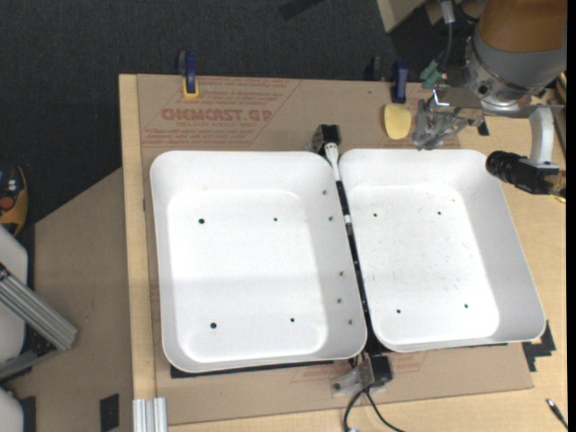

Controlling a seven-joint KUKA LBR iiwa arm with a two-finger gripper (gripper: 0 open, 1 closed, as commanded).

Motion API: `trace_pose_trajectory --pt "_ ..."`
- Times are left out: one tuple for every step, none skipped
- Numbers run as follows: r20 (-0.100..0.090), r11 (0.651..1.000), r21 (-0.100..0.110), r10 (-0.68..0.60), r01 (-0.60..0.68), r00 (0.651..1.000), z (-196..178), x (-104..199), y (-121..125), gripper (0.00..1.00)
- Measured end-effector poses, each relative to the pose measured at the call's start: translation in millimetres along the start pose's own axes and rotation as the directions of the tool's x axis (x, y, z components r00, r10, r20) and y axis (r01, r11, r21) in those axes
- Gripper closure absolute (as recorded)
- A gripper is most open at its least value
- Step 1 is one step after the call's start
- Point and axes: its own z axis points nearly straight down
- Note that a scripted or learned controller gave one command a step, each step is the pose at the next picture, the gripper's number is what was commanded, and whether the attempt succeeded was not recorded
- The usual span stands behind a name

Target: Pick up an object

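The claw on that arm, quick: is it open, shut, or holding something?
Gripper: cannot be told from this view. It hangs over the bench past the far rim of the right bin, beside a small yellow object lying there.

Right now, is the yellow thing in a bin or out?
Out. The yellow thing lies on the bench behind the right bin, beside the gripper.
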Motion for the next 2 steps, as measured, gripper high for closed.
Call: trace_pose_trajectory --pt "-0.008 1.000 0.016 -0.018 0.019 1.000 77.2 26.7 37.8 1.00" --pt "-0.007 1.000 0.004 -0.017 0.017 1.000 37.7 29.4 20.5 1.00"
